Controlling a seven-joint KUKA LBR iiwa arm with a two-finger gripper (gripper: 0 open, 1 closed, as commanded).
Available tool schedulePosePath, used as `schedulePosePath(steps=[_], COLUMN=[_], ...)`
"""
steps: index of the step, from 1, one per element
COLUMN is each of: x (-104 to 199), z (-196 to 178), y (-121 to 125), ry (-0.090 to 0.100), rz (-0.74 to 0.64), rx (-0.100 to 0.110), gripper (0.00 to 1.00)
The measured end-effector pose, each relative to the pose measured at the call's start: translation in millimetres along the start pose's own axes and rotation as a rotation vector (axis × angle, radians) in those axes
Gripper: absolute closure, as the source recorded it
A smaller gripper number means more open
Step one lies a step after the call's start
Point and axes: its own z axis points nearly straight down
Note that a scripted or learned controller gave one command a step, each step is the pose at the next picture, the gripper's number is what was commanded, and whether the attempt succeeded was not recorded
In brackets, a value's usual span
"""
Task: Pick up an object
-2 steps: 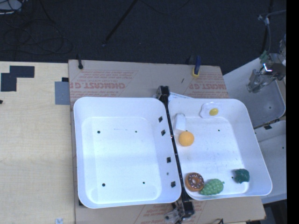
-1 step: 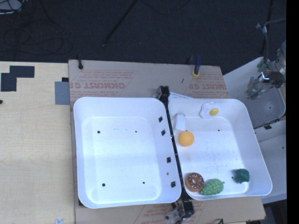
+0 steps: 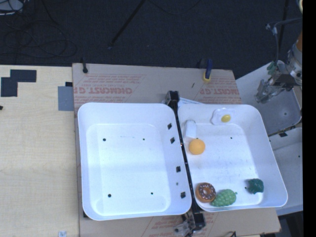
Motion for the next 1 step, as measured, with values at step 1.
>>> schedulePosePath(steps=[1], x=[0.0], z=[-0.7], y=[-0.4], ry=[0.000], rz=[0.000], rx=[0.000], gripper=[0.00])
